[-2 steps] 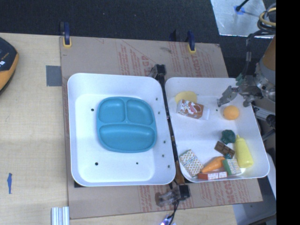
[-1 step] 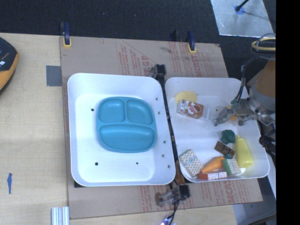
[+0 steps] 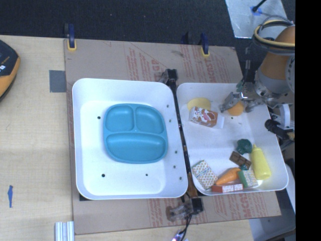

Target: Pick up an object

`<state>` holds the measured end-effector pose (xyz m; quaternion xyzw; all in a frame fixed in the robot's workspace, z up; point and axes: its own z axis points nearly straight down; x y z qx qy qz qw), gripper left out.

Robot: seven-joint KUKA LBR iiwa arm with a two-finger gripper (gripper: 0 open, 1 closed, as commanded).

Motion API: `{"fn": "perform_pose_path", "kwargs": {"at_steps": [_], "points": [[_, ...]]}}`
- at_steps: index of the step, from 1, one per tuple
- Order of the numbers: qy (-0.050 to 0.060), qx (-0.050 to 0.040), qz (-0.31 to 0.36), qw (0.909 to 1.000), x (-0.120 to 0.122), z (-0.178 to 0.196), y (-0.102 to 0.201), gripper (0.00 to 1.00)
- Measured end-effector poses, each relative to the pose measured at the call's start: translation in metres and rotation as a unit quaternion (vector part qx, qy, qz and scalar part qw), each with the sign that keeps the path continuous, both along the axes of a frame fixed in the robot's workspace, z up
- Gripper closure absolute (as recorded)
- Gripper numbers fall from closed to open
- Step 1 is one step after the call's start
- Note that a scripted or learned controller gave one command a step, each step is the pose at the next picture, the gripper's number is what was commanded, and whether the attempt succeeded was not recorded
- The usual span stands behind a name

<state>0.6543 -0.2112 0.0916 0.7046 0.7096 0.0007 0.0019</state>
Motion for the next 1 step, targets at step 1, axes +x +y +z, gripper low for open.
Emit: {"fn": "perform_pose_path", "kwargs": {"at_steps": [1], "points": [[0.003, 0.0003, 0.000, 1.0000, -0.0031, 0.0117, -0.0013, 1.00]]}}
